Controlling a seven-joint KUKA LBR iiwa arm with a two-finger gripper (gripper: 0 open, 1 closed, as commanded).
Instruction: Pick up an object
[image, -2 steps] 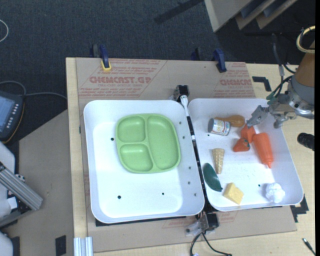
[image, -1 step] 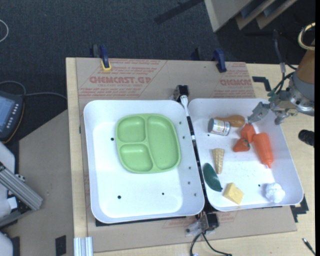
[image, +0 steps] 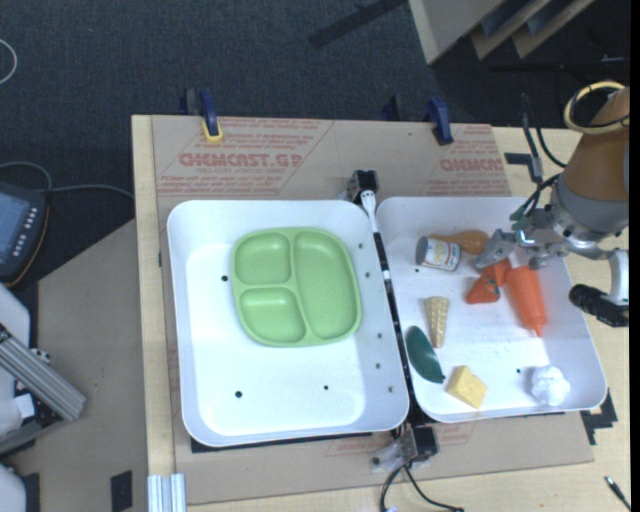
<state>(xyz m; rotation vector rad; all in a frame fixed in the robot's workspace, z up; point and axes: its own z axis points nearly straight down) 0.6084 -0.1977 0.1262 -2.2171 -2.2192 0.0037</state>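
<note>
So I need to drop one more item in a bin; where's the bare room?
Left bin: the wide strip below the green plate, and the band to its left. Right bin: crowded up top around the can, carrot and gripper; a small gap between cone and carrot.

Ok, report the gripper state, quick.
Gripper: cannot be told; it sits low in the right bin by the carrot.

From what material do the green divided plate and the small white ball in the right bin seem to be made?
The green divided plate looks like moulded plastic with a matte finish: one even colour, soft rounded compartment edges. The white ball looks like crumpled paper or tissue, judging from its wrinkled, uneven surface; the view leaves this open.
</note>
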